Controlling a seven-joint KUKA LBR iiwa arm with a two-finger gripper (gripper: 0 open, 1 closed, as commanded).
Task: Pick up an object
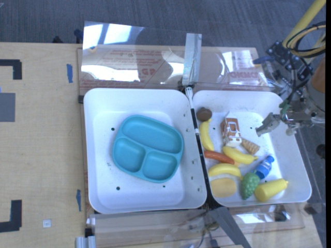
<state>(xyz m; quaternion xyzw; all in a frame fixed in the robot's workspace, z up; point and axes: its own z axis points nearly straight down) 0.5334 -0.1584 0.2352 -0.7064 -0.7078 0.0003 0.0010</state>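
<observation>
White bins: toy food fills the right bin [289,154], a blue divided plate [147,148] the left.
Gripper [269,124] hovers over the right bin's far right, grip state unclear; carton [231,131] print unreadable.

A divided plate [148,149] lies in the left bin [98,112], toy foods [232,156] in the right bin [289,154].

One camera is looking down at a slant on both bins (left bin [98,138], right bin [289,159]), framing the whole bench [36,138].
</observation>
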